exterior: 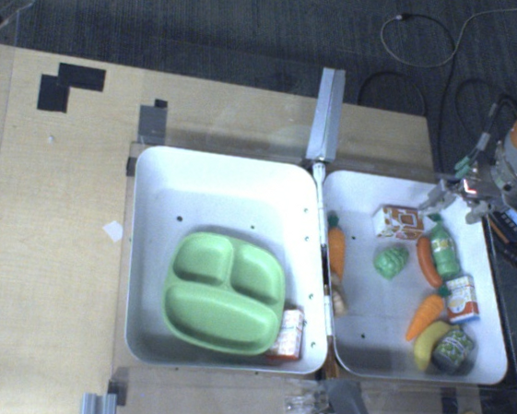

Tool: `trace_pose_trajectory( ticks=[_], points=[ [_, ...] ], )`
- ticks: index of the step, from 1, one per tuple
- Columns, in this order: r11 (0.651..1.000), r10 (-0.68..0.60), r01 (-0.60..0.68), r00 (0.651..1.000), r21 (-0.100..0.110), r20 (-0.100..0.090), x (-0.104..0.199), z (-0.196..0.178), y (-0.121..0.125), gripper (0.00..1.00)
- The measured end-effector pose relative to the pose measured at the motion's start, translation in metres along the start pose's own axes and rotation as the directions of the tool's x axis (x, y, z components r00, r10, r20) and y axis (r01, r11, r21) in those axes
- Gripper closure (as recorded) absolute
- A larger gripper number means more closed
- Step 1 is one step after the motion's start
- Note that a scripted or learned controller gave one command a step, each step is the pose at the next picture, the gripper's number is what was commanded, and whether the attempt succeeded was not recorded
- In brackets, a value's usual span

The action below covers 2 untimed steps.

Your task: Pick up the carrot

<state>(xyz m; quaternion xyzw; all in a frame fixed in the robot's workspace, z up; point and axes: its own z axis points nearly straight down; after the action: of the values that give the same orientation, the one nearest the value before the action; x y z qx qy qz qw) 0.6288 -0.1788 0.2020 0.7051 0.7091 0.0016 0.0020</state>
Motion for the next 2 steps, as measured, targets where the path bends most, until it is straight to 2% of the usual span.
trace_pose_trajectory(
  ticks=[1, 2],
  points=[
    [0.996, -0.084, 0.084, 0.996, 0.000, 0.000, 0.008, 0.085, -0.067, 0.00],
    [0.990, -0.140, 0.140, 0.990, -0.009, 0.004, 0.044, 0.112, -0.119, 0.00]
  ],
)
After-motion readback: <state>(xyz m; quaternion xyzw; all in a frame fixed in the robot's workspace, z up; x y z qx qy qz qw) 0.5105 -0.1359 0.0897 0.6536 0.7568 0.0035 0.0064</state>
